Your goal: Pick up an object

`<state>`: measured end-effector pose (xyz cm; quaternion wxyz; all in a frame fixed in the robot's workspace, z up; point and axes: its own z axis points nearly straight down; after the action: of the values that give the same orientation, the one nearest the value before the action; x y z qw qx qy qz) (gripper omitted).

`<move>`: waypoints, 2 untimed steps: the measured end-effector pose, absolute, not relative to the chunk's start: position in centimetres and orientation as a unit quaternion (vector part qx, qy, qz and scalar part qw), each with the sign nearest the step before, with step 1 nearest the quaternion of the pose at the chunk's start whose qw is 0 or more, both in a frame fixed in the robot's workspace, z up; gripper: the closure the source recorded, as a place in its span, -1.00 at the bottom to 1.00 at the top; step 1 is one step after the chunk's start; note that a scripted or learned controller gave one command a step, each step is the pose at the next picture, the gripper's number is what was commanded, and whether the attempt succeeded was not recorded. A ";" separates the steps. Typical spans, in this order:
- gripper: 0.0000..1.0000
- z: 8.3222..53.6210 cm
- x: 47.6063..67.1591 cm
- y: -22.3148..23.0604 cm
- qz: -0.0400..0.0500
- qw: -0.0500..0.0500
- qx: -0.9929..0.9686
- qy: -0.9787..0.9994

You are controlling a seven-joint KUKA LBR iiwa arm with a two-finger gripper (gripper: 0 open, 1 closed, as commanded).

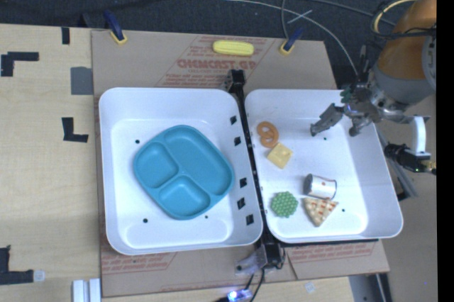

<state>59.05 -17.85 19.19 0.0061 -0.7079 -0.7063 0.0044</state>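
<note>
Best to choose one clear target in the right bin (376,222): pretzel (267,133), cheese cube (279,155), small cup (320,186), green ball (284,205) or pizza slice (320,210). Cup and pizza slice touching, so harder to take cleanly; pretzel and cheese just beside each other; green ball standing more apart, likely easiest. Should descend straight over the middle, fingers astride.

End effector (339,121) hanging above the right bin's upper part, fingers spread apart, holding nothing, touching nothing, well apart from the items.
</note>
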 end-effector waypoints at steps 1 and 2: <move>-1.00 20.0 59.4 -17.8 0.001 0.000 -0.707 -0.708; -1.00 14.2 60.2 -17.3 0.002 0.002 -0.706 -0.708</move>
<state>60.15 -17.32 14.18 0.0023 -0.7062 -0.7080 0.0022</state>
